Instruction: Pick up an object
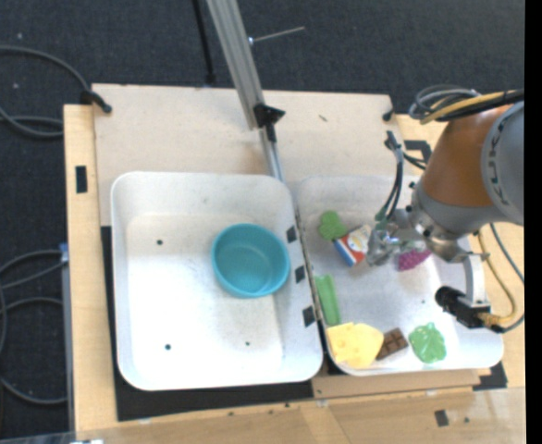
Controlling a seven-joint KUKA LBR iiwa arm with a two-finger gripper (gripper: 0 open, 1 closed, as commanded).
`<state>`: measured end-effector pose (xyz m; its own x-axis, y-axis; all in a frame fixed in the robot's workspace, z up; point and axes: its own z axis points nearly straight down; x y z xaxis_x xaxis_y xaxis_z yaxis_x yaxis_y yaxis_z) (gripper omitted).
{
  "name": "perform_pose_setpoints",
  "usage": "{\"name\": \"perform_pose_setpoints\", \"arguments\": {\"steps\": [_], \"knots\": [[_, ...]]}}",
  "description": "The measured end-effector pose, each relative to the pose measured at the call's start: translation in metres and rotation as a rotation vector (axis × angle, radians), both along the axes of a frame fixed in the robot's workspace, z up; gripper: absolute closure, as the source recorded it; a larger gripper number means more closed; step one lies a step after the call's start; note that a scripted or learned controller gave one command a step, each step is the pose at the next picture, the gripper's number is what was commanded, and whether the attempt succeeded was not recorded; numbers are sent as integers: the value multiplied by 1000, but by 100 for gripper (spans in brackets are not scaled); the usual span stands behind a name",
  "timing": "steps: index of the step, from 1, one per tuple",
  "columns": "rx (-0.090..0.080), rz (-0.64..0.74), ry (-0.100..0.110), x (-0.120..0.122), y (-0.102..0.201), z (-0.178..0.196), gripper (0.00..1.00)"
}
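Observation:
My gripper (pixel 380 246) is low in the right bin (pixel 363 192), under the arm's orange band (pixel 461 160). It sits between a red, white and blue item (pixel 350 248) on its left and a purple item (pixel 412 260) on its right, and the arm partly covers the purple one. A small green piece (pixel 329 225) lies further left. Along the bin's left wall rests a long green piece (pixel 326 296). At the front lie a yellow object (pixel 354 343), a brown block (pixel 394 342) and a bright green toy (pixel 427 341).
The left bin (pixel 151 202) holds a blue bowl (pixel 250 259) near its right wall. A slanted metal post (pixel 239 49) rises behind the bins. Cables (pixel 474 308) hang off the arm over the right bin's front right corner.

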<state>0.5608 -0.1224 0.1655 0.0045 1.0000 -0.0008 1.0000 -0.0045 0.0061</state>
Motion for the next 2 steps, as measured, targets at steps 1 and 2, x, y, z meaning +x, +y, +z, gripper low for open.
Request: {"name": "perform_pose_setpoints", "arguments": {"steps": [1, 2], "knots": [[0, 8, -2, 2, -1, 54, 100], [2, 10, 3, 3, 57, 61, 100]]}}
